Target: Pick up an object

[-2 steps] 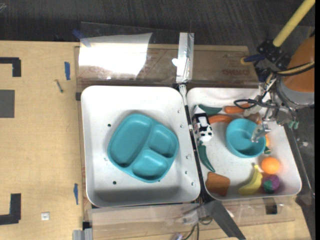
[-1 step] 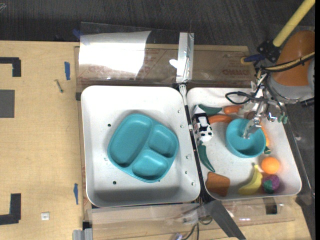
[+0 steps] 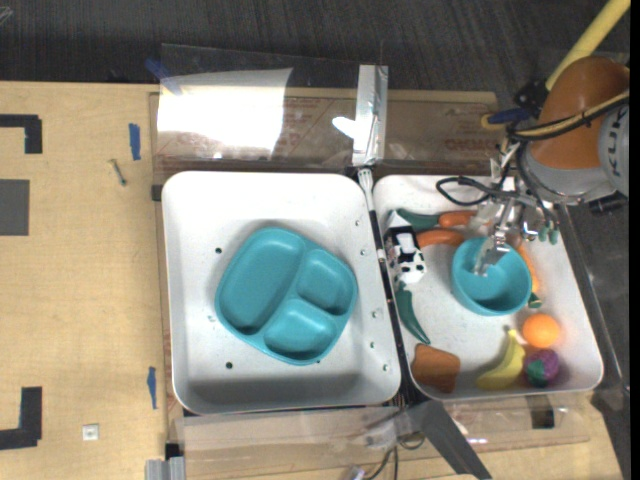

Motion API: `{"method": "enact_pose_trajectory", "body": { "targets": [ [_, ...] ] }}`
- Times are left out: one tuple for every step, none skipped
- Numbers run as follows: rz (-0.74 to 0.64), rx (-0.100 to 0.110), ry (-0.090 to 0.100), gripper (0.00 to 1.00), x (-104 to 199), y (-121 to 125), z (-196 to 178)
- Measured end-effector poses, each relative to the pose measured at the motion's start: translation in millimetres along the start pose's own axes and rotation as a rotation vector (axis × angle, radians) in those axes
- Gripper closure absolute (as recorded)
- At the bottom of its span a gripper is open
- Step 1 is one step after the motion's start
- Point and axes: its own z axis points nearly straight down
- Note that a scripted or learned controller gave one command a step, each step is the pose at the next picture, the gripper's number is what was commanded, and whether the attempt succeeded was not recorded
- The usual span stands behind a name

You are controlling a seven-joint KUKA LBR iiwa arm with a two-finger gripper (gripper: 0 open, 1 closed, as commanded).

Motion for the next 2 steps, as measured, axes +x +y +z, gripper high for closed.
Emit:
{"method": "enact_pose_trajectory", "body": {
  "targets": [
    [0.062, -0.018, -0.027, 0.00, 29, 79, -1],
    [-0.239, -0.017, -0.040, 0.00, 58, 76, -1]
  ]
}}
